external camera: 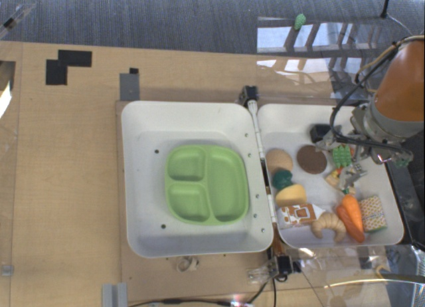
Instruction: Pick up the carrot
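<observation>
The orange carrot [350, 216] lies in the right bin [292, 121], near its front right corner, pointing toward the front edge. It rests between a tan croissant [331, 225] on its left and a checkered block [373, 212] on its right. My gripper [352, 166] hangs over the right side of that bin, a short way behind the carrot and apart from it. The grey arm with its orange band [402, 88] reaches in from the right and hides the bin's far right corner.
The right bin also holds a brown disc [311, 159], a tan ball [279, 160], a dark green piece [282, 179], a yellow wedge [291, 195], a small carton [297, 215] and a green toy [341, 155]. A green divided plate [207, 185] sits in the left bin [143, 166].
</observation>
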Robot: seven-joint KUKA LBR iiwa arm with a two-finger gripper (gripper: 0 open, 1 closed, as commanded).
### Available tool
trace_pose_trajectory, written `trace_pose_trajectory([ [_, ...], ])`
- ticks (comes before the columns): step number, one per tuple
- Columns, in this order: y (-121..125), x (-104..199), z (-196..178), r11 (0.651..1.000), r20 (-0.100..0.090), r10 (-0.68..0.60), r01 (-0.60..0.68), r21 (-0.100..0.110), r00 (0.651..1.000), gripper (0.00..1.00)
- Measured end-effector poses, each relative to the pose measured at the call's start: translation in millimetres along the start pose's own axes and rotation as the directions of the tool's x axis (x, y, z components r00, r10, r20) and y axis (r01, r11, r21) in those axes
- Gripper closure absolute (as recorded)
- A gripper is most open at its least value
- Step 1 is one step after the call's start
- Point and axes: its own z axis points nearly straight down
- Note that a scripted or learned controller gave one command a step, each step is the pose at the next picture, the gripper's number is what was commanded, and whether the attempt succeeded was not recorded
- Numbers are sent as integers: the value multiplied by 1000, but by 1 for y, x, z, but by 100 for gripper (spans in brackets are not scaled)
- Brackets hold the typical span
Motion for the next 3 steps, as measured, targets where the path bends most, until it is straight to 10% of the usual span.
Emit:
trace_pose_trajectory([
  [1,-35,26,87,987,7,-161,161,2,987,0],
  [2,-35,21,70,986,18,-168,168,13,986,100],
  [3,-35,21,70,986,17,-169,168,12,986,0],
])
